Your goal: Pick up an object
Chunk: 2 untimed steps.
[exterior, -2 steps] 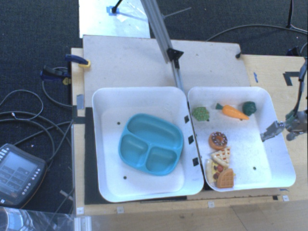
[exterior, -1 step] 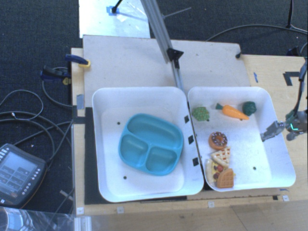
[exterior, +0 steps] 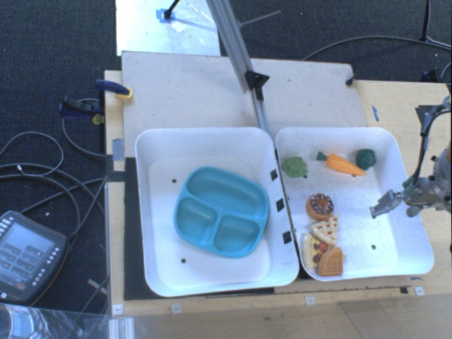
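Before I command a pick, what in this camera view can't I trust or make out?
- Gripper: small and blurred; finger state unreadable.
- Arm: cut off by the right edge.
- Dark green item beside the carrot: too small to identify.
- Pizza slice, waffle and a piece under them: bunched together, borders unclear.
- Doughnut and broccoli: surface detail blurred.

No text, label, brand, number or sign can be read anywhere. The handheld control pendant (exterior: 28,255) lying on the floor at the lower left has a lit screen and keys, but whatever is printed there is too small and blurred to make out.
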Each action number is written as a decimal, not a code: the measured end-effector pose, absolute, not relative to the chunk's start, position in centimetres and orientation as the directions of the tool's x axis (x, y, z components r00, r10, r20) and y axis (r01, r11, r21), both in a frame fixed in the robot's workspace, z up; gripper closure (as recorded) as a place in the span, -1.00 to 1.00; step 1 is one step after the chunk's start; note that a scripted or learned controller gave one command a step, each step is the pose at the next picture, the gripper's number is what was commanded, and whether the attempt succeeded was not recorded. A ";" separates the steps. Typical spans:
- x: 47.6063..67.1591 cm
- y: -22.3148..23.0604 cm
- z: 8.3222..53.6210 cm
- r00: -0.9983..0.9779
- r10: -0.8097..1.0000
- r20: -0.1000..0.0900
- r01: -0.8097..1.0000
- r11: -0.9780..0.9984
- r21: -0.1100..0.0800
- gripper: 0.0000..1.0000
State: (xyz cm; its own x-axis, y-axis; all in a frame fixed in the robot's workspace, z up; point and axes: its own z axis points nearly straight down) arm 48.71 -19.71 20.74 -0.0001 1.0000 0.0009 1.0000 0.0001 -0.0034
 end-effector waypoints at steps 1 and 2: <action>48.8 -20.3 14.7 0.000 1.000 0.001 1.000 0.000 -0.004 -1.00; 48.8 -20.2 9.4 0.000 1.000 0.002 1.000 0.000 -0.003 -1.00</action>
State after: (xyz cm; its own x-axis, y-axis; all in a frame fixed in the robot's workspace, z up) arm 48.81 -20.24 9.43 -0.0002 1.0000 0.0016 1.0000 0.0002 -0.0031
